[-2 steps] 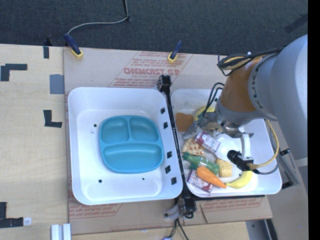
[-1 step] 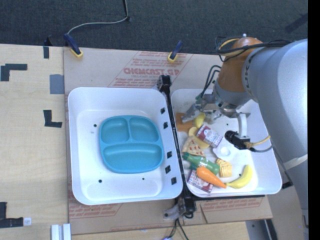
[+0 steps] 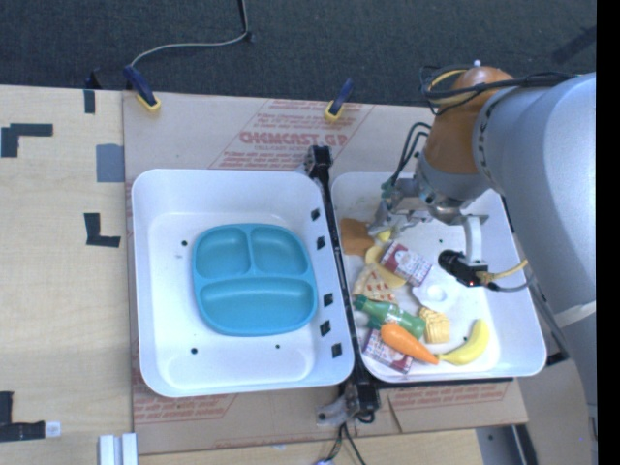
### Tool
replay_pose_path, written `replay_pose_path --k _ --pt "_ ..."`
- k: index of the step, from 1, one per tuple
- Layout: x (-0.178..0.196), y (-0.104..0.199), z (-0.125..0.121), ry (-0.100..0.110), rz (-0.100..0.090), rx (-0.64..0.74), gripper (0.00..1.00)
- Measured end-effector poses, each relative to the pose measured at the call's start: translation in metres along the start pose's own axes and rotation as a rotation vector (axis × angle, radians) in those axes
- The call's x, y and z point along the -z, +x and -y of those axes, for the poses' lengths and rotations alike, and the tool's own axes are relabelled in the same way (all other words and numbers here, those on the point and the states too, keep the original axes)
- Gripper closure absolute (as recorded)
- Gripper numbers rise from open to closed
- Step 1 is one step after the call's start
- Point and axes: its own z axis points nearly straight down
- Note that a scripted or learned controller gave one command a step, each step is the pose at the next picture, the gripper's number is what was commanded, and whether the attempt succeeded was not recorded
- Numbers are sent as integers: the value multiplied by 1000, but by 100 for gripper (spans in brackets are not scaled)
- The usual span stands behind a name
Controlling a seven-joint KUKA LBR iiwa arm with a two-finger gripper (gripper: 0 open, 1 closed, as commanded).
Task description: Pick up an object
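"Two white bins lie on the tabletop [image 3: 68, 260]," says the first observer. "The left bin [image 3: 155, 201] carries a blue divided plate [image 3: 256, 277]. What is in the right bin [image 3: 513, 342]?"

"A heap of toy food, toward its 7 o'clock side," the second answers. "A banana [image 3: 467, 345] lies at 5 o'clock of the heap, with a carrot [image 3: 407, 340] just at its 9 o'clock. A green bottle [image 3: 387, 311] lies above the carrot, and a red-and-white carton [image 3: 405, 263] lies at 12 o'clock of the heap. A second carton [image 3: 386, 355] is partly covered by the carrot."

"And the gripper [image 3: 392, 211]?"

"It is low over the right bin's 11 o'clock corner, with a brown object [image 3: 354, 235] close at its 8 o'clock. That object is too blurred to name."

"Are the jaws wide or narrow?"

"That cannot be told. The wrist and its cables cover them, and whether they touch the brown object is not clear either."

"The arm [image 3: 552, 192]?"

"It is grey and bulky and cut off by the frame at 3 o'clock. It hides the right bin's far wall."
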Motion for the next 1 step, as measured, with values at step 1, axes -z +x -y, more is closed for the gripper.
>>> replay_pose_path --k 1 --pt "106 66 70 2 -1 1 100"
